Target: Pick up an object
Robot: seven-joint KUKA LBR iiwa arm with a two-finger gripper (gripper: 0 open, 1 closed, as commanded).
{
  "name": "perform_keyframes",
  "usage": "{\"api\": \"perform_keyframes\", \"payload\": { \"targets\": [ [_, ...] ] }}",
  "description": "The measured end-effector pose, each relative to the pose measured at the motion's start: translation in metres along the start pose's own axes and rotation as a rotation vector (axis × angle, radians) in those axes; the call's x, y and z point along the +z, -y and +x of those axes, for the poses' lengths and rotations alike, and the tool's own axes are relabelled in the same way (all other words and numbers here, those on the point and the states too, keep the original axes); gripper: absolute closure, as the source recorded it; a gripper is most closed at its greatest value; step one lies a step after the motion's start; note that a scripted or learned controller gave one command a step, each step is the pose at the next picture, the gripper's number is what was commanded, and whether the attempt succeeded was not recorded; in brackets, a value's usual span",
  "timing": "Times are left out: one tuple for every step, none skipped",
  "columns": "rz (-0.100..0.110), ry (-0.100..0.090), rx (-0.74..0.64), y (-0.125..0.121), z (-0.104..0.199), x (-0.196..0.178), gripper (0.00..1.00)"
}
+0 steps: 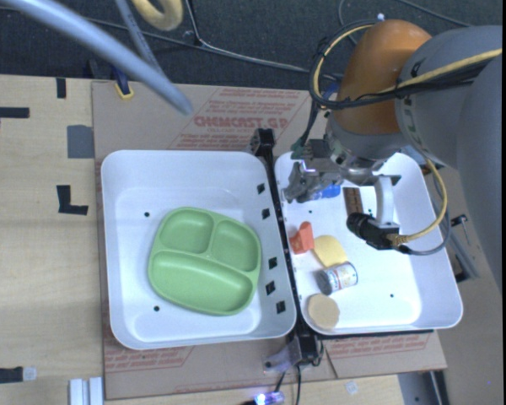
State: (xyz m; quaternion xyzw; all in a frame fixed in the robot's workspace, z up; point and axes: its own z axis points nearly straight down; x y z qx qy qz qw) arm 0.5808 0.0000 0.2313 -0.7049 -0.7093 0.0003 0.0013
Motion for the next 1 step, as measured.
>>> {"api": "perform_keyframes", "payload": {
  "targets": [
    [-0.001, 0.000, -0.001, -0.0013, 0.0565, -0.0011, 1.00]
  ]
}}
